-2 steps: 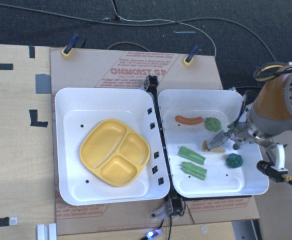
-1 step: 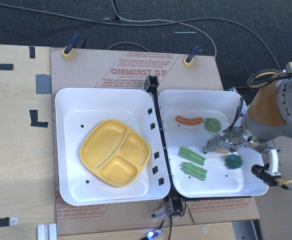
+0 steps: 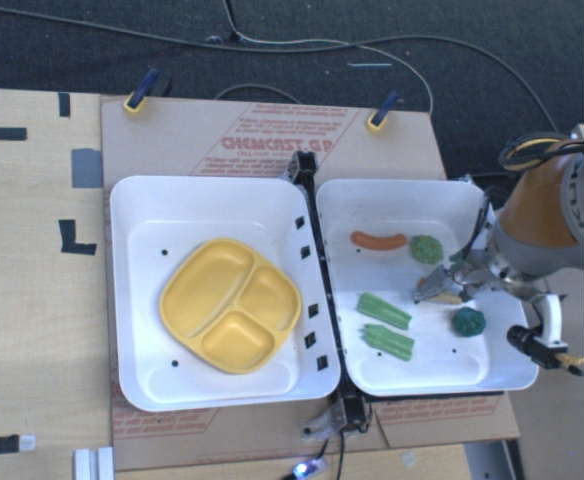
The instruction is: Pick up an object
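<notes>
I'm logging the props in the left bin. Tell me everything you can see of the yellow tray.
The yellow tray is a rounded-square divided plate that looks like matte moulded plastic. Raised ridges split it into three compartments: one long section along its upper-left side and two smaller ones toward the lower right. It lies flat, right side up, turned diagonally, near the middle of the left white bin, resting on the bin's floor. No food lies in its compartments and nothing else touches it.

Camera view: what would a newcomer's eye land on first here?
Probably the yellow divided tray, alone in the left bin. Next, the gripper low in the right bin, among a sausage, two green pieces and two broccoli florets.
</notes>
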### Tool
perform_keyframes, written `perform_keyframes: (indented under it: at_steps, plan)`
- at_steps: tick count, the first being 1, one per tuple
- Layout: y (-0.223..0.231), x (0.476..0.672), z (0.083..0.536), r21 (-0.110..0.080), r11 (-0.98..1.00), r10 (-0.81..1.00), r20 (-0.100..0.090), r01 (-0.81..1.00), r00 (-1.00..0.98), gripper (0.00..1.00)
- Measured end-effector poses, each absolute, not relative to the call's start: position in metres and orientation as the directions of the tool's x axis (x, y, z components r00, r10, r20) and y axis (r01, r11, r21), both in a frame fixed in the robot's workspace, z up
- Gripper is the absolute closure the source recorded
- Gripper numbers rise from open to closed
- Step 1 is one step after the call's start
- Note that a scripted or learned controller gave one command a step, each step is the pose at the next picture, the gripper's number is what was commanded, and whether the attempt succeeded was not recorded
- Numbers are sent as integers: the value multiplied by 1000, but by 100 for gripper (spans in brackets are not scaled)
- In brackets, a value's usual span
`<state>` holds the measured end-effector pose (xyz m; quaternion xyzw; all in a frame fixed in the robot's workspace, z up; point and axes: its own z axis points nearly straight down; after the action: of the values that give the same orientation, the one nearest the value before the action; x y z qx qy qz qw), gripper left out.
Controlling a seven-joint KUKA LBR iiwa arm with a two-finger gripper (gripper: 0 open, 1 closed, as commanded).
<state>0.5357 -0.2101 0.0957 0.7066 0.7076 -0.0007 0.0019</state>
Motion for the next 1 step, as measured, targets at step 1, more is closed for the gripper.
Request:
perform_keyframes:
  at_steps: [1]
  plan:
    - [-216, 528, 145, 1, 0, 1000, -1, 1000, 0, 100]
